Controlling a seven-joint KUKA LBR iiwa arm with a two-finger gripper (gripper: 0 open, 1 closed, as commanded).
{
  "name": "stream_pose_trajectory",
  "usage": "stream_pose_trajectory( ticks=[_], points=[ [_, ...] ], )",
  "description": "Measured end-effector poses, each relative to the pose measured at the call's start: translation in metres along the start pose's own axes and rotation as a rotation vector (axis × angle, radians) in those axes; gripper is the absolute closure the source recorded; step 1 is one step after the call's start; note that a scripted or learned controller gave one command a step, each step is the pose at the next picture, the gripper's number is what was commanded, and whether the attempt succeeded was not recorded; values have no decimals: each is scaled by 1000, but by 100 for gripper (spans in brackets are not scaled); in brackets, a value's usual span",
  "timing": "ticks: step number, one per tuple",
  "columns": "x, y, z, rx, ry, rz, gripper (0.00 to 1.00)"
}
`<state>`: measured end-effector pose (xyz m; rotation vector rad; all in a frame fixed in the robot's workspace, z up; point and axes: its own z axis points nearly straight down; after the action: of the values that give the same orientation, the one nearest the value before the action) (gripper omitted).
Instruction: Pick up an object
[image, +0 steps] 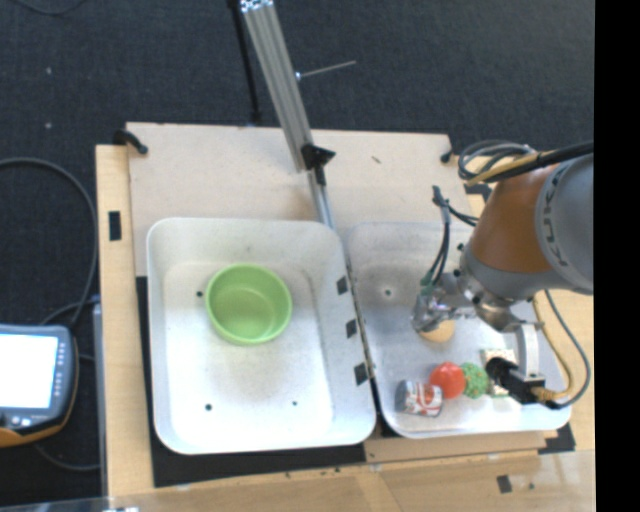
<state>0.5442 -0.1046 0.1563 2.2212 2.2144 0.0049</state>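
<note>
We see two bins of smooth white plastic, the left bin (180, 400) faintly speckled, the right bin (385, 260) likewise scuffed. At 9 o'clock a green bowl (249, 304) looks like matt plastic. The bench (200, 170) shows pale, matt board. At 12 o'clock a ribbed metal post (280, 75) gleams dully.

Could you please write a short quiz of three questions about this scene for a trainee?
1. True or false: the round green plastic bowl lies in the left white bin.
2. Which object lies right under the gripper? A) small tan rounded object B) red tomato-like toy C) red-and-white can
3. Fill in: the small green leafy toy lies in the ___ white bin.

Key: 1 true; 2 A; 3 right.
</note>
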Motion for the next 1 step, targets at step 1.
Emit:
stream_pose_trajectory(
  ticks=[1],
  points=[
    [-9, 3, -62, -3, -1, -5, 100]
  ],
)
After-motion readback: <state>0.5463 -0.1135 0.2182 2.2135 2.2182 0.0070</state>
